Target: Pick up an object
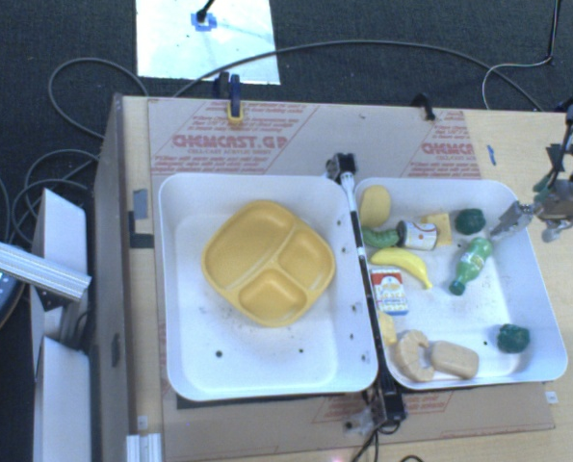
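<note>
Near edge, right bin [546,340]: bread slice [455,359] beside bagel [411,356], small dark green item [513,337] at near right corner. Mid bin: red-white carton [390,291], banana [404,264], green bottle [470,264]. Far part: lemon [375,203], green pepper [470,221]. Left bin [185,354] bears yellow divided plate [269,261]. Gripper [546,205] at right bin's far right rim, nothing between fingers; open or clenched: cannot tell. Judgement: approach step, no object picked yet. Next move calls for travel left over bottle or pepper, then descent.
</note>
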Controlling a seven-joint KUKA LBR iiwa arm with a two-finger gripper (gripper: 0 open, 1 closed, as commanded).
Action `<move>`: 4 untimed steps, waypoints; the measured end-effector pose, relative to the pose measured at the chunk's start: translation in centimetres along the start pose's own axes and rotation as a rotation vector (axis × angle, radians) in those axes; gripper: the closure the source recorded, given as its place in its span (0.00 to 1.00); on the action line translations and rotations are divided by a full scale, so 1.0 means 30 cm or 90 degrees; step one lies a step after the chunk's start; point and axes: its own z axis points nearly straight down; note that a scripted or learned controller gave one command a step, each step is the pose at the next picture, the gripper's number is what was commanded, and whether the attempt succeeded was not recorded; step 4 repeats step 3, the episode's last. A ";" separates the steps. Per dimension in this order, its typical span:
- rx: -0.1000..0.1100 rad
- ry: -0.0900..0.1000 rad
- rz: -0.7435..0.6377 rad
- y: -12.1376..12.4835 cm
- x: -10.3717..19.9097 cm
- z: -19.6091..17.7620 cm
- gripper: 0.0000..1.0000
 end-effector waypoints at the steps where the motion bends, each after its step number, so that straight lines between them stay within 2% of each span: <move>1: 0.002 0.001 -0.001 0.255 0.000 0.439 0.00; 2: 0.005 0.002 -0.002 0.373 0.033 0.517 0.00; 3: -0.003 -0.004 -0.004 0.382 0.023 0.467 1.00; 4: -0.003 -0.004 -0.004 0.382 0.023 0.467 1.00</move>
